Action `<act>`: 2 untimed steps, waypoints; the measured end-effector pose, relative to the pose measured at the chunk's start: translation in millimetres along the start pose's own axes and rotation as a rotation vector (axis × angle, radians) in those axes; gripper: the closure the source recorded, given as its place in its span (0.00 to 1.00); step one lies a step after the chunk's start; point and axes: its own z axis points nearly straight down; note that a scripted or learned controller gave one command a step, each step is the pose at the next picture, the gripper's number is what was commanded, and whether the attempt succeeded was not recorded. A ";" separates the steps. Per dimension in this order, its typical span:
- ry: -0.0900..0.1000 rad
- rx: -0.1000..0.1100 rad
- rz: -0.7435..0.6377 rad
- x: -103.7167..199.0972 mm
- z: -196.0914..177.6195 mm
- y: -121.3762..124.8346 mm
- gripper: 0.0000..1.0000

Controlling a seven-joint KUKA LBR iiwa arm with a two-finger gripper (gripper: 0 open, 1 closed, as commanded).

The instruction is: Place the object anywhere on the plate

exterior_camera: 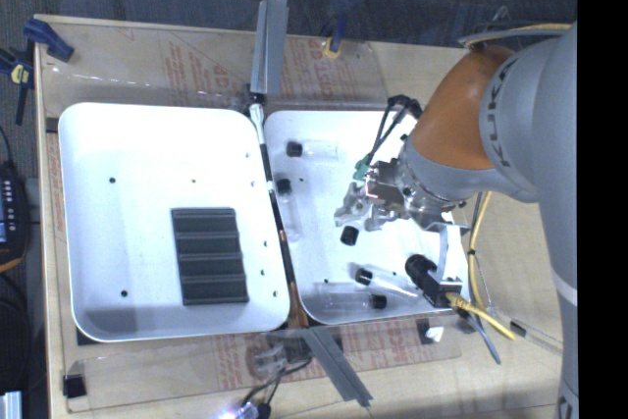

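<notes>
Hovering gripper clears right bin's rim.

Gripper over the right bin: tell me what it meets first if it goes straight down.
Probably the small black piece just under the gripper, lying on the right bin floor; depth is unclear from this slanted view.

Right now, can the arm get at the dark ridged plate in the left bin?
Probably yes. The plate lies open in the left bin with nothing on it; the gripper is over the right bin.
</notes>
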 end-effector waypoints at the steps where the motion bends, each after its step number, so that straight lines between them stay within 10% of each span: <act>1: -0.001 -0.003 -0.084 91.8 -20.9 -21.9 1.00; 2: -0.003 0.001 0.059 158.4 21.1 -61.8 1.00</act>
